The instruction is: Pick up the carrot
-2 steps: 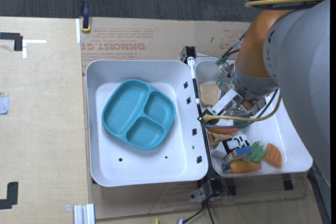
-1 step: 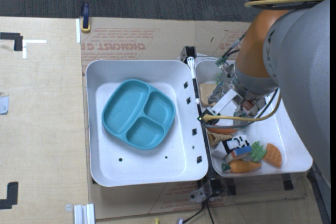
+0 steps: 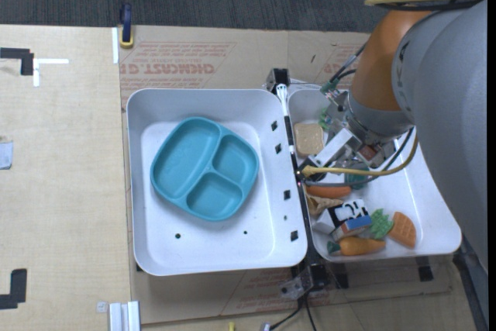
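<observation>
Nearest, the carrot (image 3: pixel 401 229) lies in the right bin's (image 3: pixel 439 207) front corner, its long axis slanting: green top (image 3: pixel 380 225) toward the left, orange tip toward the front right. Just beside it sit an orange piece (image 3: pixel 361 246) and a black-and-white block (image 3: pixel 349 215). Farther back, the gripper (image 3: pixel 346 153) hangs over the bin near a slice of bread (image 3: pixel 308 139); whether its fingers are parted can't be made out. The left bin (image 3: pixel 147 244) holds a blue divided plate (image 3: pixel 204 168)
</observation>
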Tool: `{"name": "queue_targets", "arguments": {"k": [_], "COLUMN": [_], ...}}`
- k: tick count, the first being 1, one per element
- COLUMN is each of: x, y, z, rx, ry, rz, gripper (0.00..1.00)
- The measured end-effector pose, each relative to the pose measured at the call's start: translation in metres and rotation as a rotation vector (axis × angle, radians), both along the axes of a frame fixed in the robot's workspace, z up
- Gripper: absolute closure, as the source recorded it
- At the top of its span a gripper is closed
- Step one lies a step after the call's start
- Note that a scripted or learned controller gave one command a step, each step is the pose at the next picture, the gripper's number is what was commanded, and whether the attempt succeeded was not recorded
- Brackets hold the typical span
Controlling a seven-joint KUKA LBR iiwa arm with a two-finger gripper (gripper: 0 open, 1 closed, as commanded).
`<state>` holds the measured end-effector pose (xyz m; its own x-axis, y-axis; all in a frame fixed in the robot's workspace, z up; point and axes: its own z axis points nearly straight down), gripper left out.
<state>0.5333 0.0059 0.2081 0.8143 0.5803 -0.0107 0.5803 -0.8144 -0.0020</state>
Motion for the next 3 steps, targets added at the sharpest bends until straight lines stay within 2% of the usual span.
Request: {"name": "queue_targets", "arguments": {"k": [1,2,3], "x": [0.000,-0.046,-0.045], "y": [0.000,0.003,0.002], "z": [0.000,-0.018,-0.010], "rx": [0.000,0.005,0.004], "ry": [0.001,-0.002,0.000], "rz": [0.000,0.003,0.004], "gripper": [0.00,0.00,1.00]}}
